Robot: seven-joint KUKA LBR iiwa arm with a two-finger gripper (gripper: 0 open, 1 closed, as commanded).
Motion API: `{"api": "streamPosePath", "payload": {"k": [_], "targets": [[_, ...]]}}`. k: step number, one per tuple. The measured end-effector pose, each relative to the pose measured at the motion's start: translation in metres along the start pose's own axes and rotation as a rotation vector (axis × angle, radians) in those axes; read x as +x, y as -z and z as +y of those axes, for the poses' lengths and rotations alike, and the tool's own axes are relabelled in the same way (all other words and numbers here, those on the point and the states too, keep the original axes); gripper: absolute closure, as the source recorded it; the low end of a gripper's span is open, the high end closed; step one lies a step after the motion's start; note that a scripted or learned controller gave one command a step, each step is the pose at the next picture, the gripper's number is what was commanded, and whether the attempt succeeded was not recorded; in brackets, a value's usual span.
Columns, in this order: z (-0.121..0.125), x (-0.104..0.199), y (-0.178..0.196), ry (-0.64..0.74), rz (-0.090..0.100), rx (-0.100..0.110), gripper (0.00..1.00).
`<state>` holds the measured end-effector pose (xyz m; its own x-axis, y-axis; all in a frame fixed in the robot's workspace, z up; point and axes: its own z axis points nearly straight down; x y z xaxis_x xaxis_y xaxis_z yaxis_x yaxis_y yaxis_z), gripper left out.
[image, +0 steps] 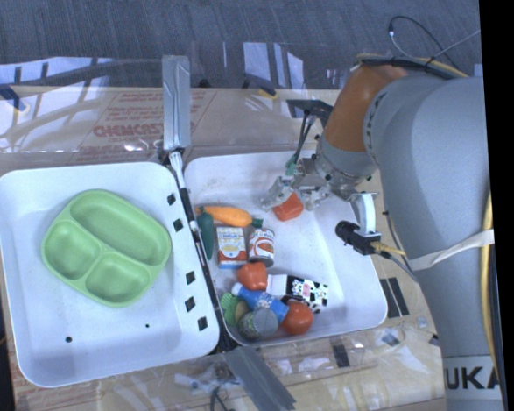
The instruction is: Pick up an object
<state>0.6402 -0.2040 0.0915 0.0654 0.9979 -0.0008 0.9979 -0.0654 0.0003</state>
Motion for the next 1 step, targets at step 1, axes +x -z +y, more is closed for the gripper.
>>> {"api": "streamPosePath", "payload": {"k": [1], "targets": [[-0.0001,0.0016,0.0093,0.007,0.001,0.005,1.0]]}}
